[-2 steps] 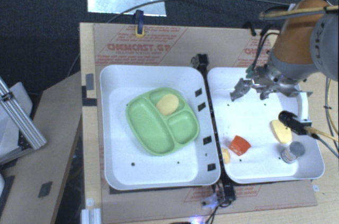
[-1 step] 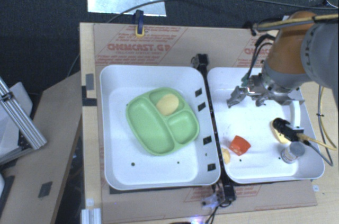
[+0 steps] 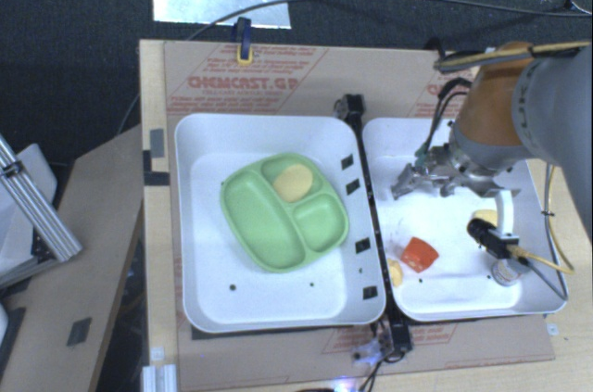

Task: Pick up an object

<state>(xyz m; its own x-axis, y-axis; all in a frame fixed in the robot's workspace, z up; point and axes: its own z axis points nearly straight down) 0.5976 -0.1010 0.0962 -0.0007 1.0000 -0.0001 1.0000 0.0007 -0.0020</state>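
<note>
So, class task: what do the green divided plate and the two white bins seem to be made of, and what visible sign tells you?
Green divided plate: probably moulded plastic, matt; one even colour, with soft rounded ridges between compartments.
Left bin and right bin: likely thin formed plastic, smooth with slight sheen; rounded corners and a raised lip. The look alone cannot rule out enamelled metal.

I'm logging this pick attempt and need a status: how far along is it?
Done: the arm has reached over the right bin. In hand: nothing visibly; the gripper sits above the bin floor, with no object seen at it. Left: the whole pick. The red object lies on the floor near the divider, a small yellow piece beside it. The green tray with its yellow item sits in the left bin.
</note>
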